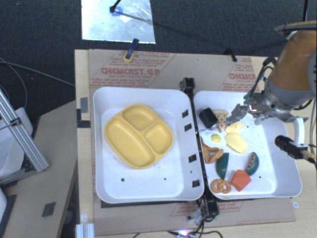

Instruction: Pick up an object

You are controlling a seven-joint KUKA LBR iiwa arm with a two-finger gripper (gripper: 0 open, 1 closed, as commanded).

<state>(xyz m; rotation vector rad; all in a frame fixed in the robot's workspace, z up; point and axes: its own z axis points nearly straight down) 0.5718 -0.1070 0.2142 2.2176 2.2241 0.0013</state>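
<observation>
Your grey two-finger gripper (237, 114) hangs over the right shallow white bin (285, 182), beside the pale yellow plastic toy piece (236, 143); its grip state, I cannot tell. Crowded neighbours risk a glancing miss.

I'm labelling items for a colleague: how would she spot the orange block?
Start at the right white bin, the one crowded with toy food. Near its front edge lies the orange block, right of a pretzel. It alone is bright orange with flat faces.
</observation>
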